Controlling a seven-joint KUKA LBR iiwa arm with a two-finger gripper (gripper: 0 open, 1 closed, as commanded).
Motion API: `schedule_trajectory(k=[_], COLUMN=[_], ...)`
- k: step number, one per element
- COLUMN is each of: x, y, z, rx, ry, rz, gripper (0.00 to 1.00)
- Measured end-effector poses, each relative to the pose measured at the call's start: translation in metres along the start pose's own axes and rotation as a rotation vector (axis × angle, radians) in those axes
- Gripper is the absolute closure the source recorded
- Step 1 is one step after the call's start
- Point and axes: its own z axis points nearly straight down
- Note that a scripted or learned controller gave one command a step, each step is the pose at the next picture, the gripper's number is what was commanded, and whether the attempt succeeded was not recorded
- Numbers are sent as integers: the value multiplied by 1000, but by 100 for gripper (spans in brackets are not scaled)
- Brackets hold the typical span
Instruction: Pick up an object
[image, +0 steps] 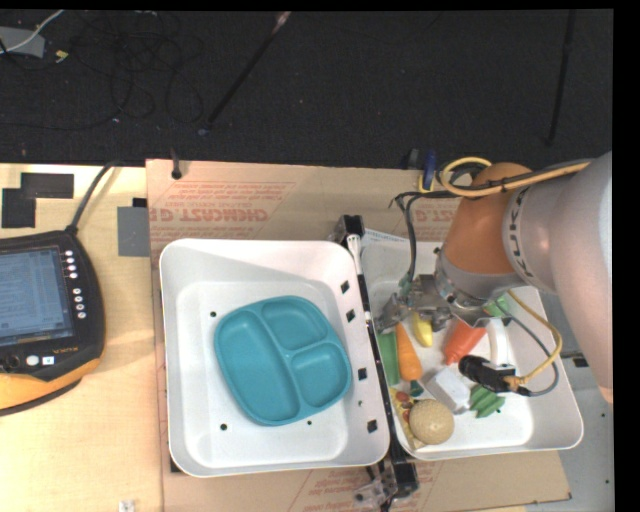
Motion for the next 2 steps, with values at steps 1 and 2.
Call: schedule_trajectory(k=[1,2], x=[-3,43], y=[1,31], z=[-10,-107], rx=[-1,-14], ry=[-2,-2], rz=[6,-2], gripper=[100,100])
